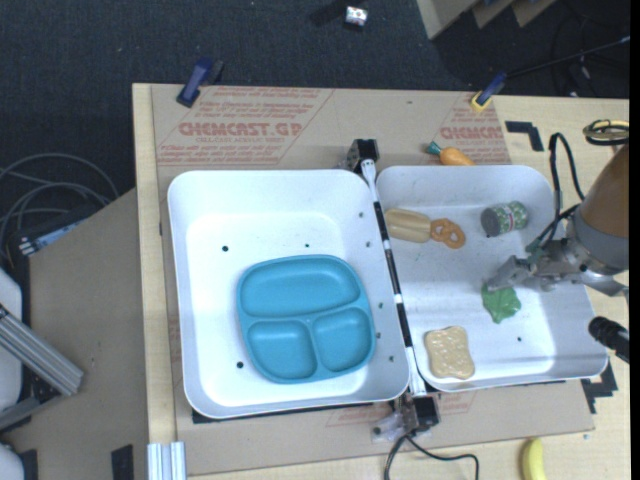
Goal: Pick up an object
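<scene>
Claw (503, 278), grip state unclear, just above a crumpled green leafy piece (502, 303) in the smooth white right bin (560, 360).

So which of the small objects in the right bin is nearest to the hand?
The green leafy piece: it lies right at the hand, while the grey can, the wooden piece and the cracker sit clearly apart.

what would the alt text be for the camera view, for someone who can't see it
A robot gripper reaches from the right into the right white bin, just above a green leafy toy, with a tan cracker, pretzel, bread piece and small can around it. The left white bin holds a blue divided tray.
</scene>
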{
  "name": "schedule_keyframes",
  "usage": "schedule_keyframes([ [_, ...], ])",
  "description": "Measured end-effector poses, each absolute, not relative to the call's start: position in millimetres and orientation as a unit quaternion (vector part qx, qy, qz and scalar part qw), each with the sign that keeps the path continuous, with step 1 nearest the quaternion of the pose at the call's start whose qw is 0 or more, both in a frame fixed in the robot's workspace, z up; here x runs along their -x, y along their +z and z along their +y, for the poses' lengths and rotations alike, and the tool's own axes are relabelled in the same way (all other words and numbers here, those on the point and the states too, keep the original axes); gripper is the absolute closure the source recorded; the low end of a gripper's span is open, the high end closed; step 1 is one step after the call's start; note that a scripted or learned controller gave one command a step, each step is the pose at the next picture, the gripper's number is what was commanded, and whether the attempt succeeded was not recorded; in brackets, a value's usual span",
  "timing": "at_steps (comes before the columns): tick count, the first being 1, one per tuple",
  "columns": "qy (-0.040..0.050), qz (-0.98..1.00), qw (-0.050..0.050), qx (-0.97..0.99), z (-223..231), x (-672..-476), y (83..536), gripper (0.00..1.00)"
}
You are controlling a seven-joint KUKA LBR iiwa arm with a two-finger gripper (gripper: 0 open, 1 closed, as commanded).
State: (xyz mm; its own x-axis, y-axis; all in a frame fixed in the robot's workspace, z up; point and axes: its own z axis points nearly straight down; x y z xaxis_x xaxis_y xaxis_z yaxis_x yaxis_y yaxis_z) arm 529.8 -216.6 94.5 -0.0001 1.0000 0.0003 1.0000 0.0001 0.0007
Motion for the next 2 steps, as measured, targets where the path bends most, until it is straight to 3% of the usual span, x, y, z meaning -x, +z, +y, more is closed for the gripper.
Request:
schedule_keyframes([
  [1, 0.0, 0.707, -0.001, -0.707, -174, -510.7, 84, 0.0],
  [2, 0.0001, 0.707, 0.0, -0.707, -174, -511.1, 95, 1.0],
])
